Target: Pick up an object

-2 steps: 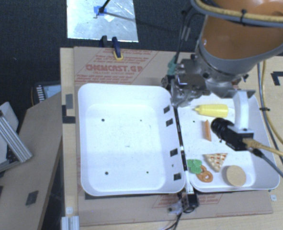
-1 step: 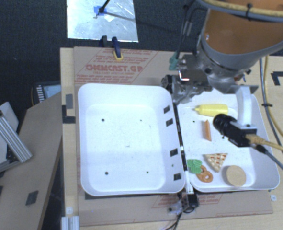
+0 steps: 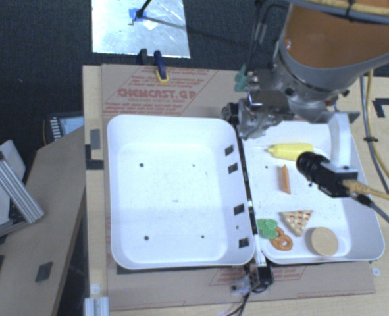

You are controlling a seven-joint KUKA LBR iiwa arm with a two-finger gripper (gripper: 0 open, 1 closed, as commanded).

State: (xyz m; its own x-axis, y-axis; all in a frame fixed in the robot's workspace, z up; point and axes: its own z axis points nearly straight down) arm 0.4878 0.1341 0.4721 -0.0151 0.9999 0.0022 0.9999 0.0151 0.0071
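The right bin [image 3: 362, 232] holds several toy foods. A yellow bottle-shaped piece [image 3: 291, 151] lies near its far end, with a thin orange stick [image 3: 285, 178] just below it. Toward the near end lie a pizza slice [image 3: 296, 220], a green leafy piece [image 3: 267, 227], a brown pretzel [image 3: 281, 241] and a round tan cookie [image 3: 324, 241]. My gripper [image 3: 257, 120] hangs over the far left corner of the right bin, up and left of the yellow piece. Nothing shows in its grasp.
The left bin [image 3: 174, 189] sits beside the right one, joined along a black-clipped divider [image 3: 243, 189]. A black cylinder [image 3: 319, 170] mounted on the arm juts over the right bin's middle. Cables [image 3: 378, 170] trail down the right side. A foil sheet [image 3: 141, 15] lies beyond the bench.
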